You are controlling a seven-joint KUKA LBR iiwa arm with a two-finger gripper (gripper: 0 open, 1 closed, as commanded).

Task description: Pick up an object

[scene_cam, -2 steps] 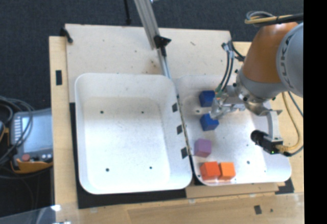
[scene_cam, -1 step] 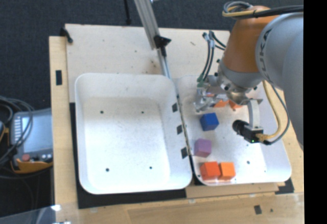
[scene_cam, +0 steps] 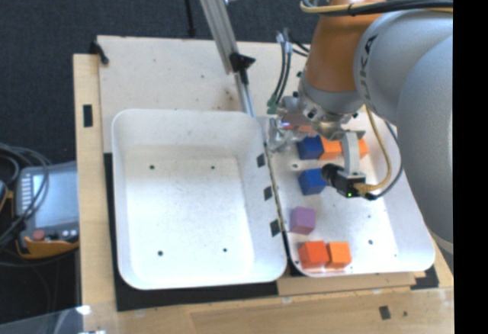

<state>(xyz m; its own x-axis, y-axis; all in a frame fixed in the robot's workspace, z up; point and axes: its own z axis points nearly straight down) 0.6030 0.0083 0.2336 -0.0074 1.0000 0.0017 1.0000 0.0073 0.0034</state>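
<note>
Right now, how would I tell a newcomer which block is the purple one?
Start at the right bin, the one under the arm. Along its left wall, toward the near edge, sits the purple block, alone. It lies between a blue block and two orange blocks, the sole purple piece.

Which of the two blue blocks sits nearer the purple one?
The lower blue block, just above the purple block; the other blue block lies farther up, under the wrist.
</note>
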